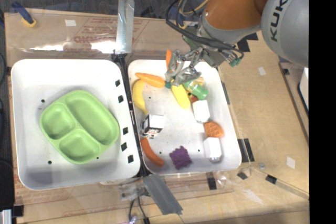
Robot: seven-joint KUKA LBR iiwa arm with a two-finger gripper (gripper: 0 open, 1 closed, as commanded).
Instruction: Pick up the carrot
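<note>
Carrot (149, 80): upper left of right bin (231, 128), beside banana (138, 97). Likely light, rigid, smooth plastic; grasp across thick middle. Gripper (177, 75) just right of it; jaw state indiscernible.

1. Robotics lab or test cell: KUKA arm (283, 8) with exposed cabling (184, 8).
2. Plywood counter (262, 113), taped plastic sheeting (79, 34), two white bins (21, 113).
3. Toy food (181, 157), not real produce.
</note>
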